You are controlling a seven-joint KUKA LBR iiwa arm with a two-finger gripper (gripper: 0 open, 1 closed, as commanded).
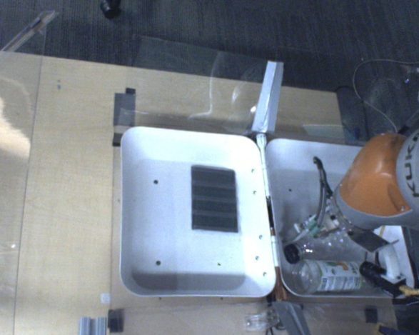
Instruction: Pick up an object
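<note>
1. Camera view: the arm (377, 178) reaches in over the right bin (295, 176) and its orange band hides most of that bin's far-right side.
2. End effector (320, 222) hangs low in the right bin's near half, right above the clutter. I read that as a descent onto a pick target, not a carry.
3. I cannot tell whether the end effector is released or clenched. The wrist and cables block it, and I see nothing gripped.
4. Likely target: a clear labelled bottle (328, 277) lying on its side against the right bin's near wall. It probably rolled there, since the wall stops it.
5. A second clear item with a dark cap (291, 253) lies in the right bin's near-left corner, touching or just beside the bottle. It looks crumpled, though that is hard to confirm.
6. A dark ribbed pad (214, 198) lies flat, well apart from the right bin, on the floor of the left bin (156, 217) beyond their shared wall. It is out of play for this reach.
7. Both bins sit on the worktop (63, 210).
8. Risk, my call: clear round bottles crowded into a corner could slip or get pushed against the wall.
</note>
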